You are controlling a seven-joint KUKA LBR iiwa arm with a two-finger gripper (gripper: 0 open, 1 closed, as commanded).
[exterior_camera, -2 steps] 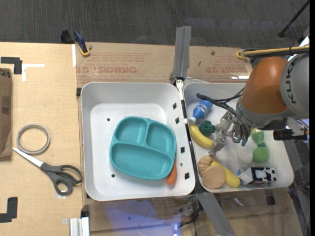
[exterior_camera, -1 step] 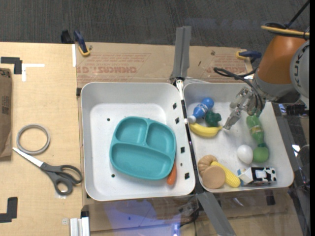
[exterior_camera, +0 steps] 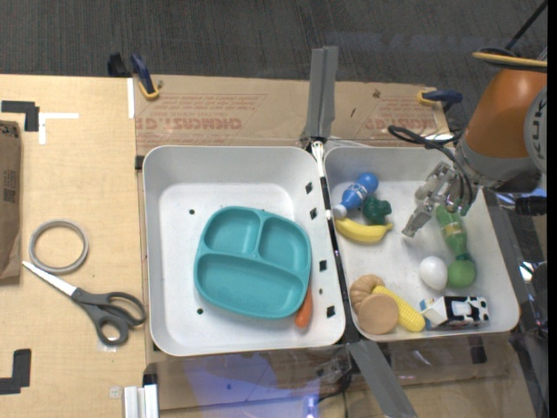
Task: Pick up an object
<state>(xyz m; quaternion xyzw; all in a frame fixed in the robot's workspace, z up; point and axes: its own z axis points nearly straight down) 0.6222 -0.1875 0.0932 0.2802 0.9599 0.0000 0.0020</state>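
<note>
My gripper point(exterior_camera: 424, 209) hangs over the upper right of the right bin point(exterior_camera: 396, 171), open, with nothing between its fingers. A pale green bottle point(exterior_camera: 452, 226) lies just to its right, with a green ball point(exterior_camera: 462, 273) and a white egg point(exterior_camera: 432, 273) below it. Left of the gripper lie a yellow banana point(exterior_camera: 361, 230), a dark green toy point(exterior_camera: 377, 209) and a blue toy point(exterior_camera: 358, 192). Along the bin's front edge sit a brown pastry point(exterior_camera: 365, 287), a tan round piece point(exterior_camera: 377, 314), a yellow corn cob point(exterior_camera: 408, 311) and a black-and-white carton point(exterior_camera: 456, 311).
The left bin point(exterior_camera: 174, 190) holds a teal divided plate point(exterior_camera: 252, 262) with an orange carrot point(exterior_camera: 303, 313) at its lower right. Scissors point(exterior_camera: 91, 303) and a tape roll point(exterior_camera: 58, 246) lie on the bench to the left. A grey divider point(exterior_camera: 322, 103) rises between the bins.
</note>
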